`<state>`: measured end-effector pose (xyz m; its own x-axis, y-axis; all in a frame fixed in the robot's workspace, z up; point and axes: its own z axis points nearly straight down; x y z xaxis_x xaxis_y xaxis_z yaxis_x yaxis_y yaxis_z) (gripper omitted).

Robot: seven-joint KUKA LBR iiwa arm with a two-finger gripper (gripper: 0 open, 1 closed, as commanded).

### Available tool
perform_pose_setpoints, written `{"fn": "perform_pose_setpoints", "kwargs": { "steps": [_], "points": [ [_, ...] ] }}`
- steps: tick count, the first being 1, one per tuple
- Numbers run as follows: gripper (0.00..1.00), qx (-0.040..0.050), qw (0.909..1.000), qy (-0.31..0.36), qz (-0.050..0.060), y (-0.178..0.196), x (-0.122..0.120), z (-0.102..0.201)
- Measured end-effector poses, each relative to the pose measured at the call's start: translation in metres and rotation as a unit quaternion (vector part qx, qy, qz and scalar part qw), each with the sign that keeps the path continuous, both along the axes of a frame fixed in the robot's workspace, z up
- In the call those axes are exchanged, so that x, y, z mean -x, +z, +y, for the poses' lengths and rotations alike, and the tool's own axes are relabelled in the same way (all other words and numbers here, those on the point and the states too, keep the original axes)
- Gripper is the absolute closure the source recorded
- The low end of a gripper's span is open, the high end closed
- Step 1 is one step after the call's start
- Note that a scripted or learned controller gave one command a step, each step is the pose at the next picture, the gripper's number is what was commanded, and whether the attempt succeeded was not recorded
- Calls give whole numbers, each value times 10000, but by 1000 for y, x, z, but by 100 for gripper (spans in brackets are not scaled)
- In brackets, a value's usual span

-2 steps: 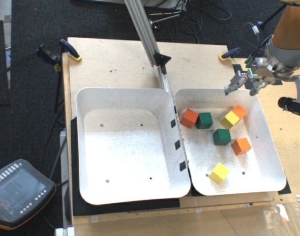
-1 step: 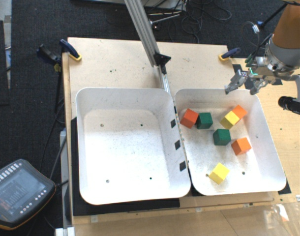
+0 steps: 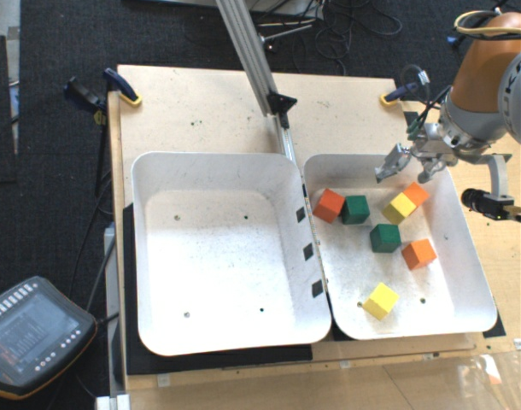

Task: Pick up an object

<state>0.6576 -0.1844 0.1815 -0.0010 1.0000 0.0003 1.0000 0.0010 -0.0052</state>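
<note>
hovering gripper point(image 3: 411, 169) above blocks point(image 3: 403, 205)

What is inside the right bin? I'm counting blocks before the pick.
The right bin holds two green blocks, three orange, two yellow. The end effector hides part of the far rim.

no text, label or number is legible on anything here.

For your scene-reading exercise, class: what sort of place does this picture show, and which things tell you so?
Most likely a robotics lab test bench: a robot arm reaches over two white bins, coloured blocks lie ready for grasping trials, and a teach pendant sits on the floor beside loose cables.
</note>
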Motion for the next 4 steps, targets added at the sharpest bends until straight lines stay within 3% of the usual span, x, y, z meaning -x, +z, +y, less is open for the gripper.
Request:
{"fn": "perform_pose_setpoints", "kwargs": {
  "steps": [1, 2, 3, 4],
  "points": [
    [0, 24, 10000, 8, -52, -60, -1, 1],
    [0, 30, 9999, 3, -106, -60, -4, 1],
    [100, 42, 9999, 11, -114, -51, -5, 0],
    [100, 12, 10000, 4, -60, -7, -4, 1]
  ]
}}
